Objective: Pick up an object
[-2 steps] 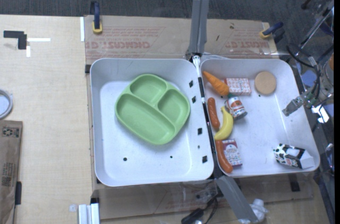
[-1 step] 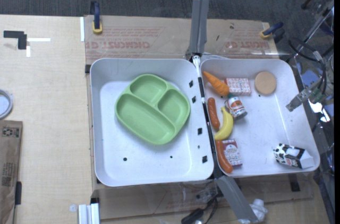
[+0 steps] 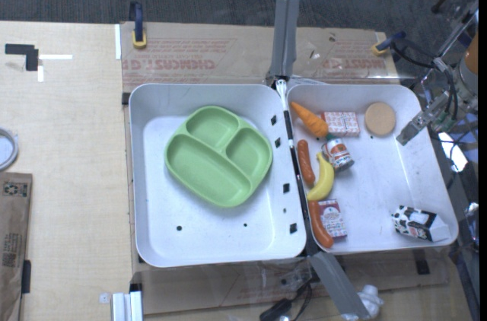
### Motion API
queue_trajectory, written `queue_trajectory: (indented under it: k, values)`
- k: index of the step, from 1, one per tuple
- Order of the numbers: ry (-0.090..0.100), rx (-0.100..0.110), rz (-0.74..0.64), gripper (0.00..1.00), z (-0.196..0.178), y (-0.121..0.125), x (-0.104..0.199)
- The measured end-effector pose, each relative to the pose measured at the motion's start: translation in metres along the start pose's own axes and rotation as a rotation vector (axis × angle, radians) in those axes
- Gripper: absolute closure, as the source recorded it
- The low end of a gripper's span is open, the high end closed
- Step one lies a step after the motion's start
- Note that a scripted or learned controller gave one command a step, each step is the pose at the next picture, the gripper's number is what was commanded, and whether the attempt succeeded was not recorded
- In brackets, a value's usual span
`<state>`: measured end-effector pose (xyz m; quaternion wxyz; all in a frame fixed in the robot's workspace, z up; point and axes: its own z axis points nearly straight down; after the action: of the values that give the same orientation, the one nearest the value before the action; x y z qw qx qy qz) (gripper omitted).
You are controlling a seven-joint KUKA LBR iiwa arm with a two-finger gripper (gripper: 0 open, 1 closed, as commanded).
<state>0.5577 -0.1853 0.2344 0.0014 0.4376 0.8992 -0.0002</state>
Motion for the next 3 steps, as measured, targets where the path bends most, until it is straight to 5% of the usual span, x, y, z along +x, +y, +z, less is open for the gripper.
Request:
queue_trajectory:
  k: [1,2,3]
  values:
    - [0.000,0.001,0.115,1.00,-0.070,0.004,0.019]
    - [0.001,0.000,-0.044,1.00,0.012,0.027,-0.030]
    - [0.001,0.000,-0.044,0.00,0.012,0.027,-0.030]
